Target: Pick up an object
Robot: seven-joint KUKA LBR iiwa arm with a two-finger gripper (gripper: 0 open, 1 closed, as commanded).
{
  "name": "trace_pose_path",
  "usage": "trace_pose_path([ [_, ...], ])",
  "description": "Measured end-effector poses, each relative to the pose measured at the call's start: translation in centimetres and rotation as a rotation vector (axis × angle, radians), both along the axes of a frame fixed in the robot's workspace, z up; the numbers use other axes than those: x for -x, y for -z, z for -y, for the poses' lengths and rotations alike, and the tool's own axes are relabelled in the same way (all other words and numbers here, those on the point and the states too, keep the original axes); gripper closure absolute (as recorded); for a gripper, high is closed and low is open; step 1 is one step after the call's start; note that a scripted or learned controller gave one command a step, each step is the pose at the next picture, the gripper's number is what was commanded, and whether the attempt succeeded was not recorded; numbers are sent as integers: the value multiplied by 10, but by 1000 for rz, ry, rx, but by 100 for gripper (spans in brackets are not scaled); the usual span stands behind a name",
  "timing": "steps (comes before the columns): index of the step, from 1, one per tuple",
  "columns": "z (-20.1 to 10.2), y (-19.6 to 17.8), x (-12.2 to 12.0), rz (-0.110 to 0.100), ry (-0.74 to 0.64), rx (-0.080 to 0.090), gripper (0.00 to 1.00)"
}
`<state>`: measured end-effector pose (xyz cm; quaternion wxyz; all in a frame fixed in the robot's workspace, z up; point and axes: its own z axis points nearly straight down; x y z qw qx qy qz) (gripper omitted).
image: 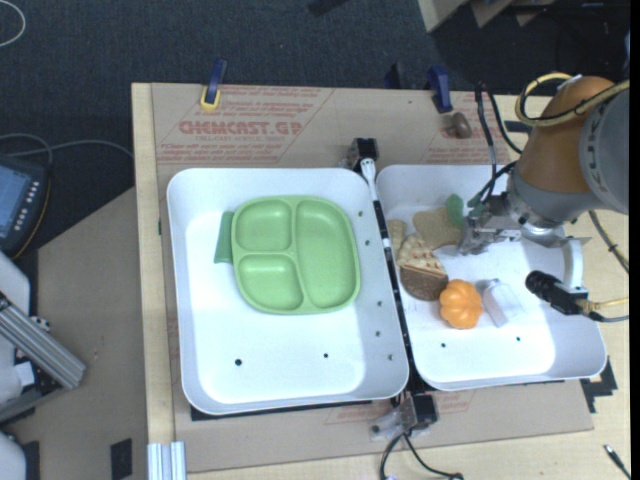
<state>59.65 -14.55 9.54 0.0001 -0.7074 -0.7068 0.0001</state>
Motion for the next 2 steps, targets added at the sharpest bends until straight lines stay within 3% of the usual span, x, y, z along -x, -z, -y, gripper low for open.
trace_pose_path([
  [2,-5,-117,-16,9,-2,2,100],
])
